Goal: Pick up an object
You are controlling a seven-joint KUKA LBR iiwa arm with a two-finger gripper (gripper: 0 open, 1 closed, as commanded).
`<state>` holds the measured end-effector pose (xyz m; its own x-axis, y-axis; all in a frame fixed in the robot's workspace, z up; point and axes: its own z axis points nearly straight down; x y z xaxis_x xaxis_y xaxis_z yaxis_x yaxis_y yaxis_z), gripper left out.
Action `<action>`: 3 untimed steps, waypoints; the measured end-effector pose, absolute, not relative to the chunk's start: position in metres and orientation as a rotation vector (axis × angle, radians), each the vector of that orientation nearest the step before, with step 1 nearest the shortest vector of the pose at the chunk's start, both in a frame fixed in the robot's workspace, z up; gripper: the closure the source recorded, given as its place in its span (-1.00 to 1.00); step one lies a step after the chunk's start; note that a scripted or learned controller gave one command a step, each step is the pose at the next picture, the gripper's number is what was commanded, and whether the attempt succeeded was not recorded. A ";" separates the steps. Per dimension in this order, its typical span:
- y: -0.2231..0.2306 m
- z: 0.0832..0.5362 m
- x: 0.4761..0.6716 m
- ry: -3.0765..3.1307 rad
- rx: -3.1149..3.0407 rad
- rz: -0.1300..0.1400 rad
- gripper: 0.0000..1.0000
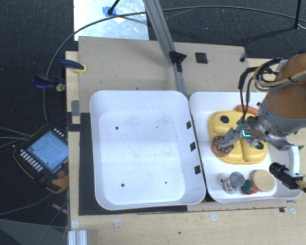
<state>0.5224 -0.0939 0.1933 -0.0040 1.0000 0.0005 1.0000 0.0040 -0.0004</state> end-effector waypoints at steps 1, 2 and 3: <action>-0.094 0.194 0.523 -2.227 -2.217 -0.002 -1.00; -0.094 0.131 0.526 -2.221 -2.218 0.003 -1.00; -0.096 0.105 0.532 -2.236 -2.234 -0.018 -1.00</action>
